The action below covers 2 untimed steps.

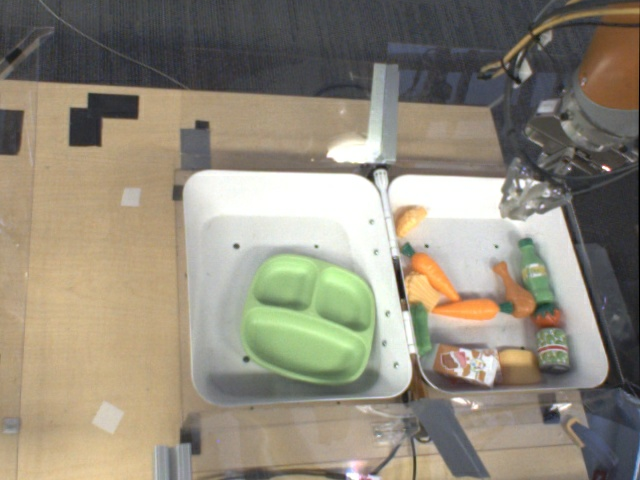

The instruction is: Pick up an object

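My gripper hangs over the far right corner of the right bin, above the bin wall. Nothing shows between its fingers. Below it in that bin lie a green bottle, a brown drumstick, two carrots, a bread roll, a green-labelled can, a red-brown carton and a tan block. The nearest item, the green bottle, is a short way toward the front of the gripper.
The left bin holds a green three-compartment tray. A metal post rises behind the divider between the bins. A green strip lies along the right bin's left wall. Yellow cables arc above the arm.
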{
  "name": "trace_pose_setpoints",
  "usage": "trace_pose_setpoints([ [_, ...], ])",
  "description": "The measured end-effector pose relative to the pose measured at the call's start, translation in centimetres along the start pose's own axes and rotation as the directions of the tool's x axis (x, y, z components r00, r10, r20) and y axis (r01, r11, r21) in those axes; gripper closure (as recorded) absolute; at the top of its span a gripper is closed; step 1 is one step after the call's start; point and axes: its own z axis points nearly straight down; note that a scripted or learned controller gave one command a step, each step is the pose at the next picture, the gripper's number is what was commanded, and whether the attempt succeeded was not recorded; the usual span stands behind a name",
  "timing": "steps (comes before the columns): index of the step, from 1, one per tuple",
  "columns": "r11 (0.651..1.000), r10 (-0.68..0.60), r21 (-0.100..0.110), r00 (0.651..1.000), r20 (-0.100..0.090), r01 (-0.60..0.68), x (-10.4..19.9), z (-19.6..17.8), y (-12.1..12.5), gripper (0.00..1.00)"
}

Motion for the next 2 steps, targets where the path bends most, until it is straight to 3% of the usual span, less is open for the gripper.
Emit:
trace_pose_setpoints([
  [1,0.986,-0.165,-0.002,0.986,0.000,0.165,2.7,-1.2,-8.1,1.00],
  [2,0.986,-0.168,0.008,0.986,0.007,0.168,2.2,-2.7,-8.1,1.00],
])
